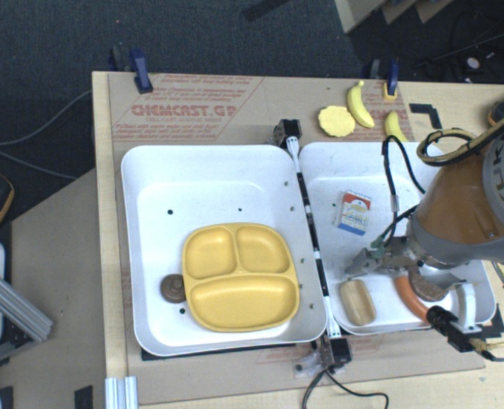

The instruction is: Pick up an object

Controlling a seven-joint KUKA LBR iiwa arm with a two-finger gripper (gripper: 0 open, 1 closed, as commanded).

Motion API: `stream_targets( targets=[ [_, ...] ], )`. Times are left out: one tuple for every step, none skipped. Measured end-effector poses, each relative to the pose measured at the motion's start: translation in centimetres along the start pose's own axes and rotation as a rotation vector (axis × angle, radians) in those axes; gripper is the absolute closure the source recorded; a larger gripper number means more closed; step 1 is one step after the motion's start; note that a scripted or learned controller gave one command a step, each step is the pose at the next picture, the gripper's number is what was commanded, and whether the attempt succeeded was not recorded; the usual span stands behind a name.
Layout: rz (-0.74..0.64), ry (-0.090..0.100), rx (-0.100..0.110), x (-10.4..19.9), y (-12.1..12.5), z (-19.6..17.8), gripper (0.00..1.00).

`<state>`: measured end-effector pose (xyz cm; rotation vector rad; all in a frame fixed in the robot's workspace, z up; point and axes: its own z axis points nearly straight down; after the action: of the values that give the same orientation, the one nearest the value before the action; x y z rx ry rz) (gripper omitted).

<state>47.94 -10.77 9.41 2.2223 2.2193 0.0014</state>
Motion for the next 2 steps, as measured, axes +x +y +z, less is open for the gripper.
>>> stream_targets(
  targets=[
    [-0.006,-0.002,-0.006,0.1,9.1,1.0,0.0],
    [-0.003,-0.004,-0.005,-3.5,14.2,0.9,0.0]
  ],
)
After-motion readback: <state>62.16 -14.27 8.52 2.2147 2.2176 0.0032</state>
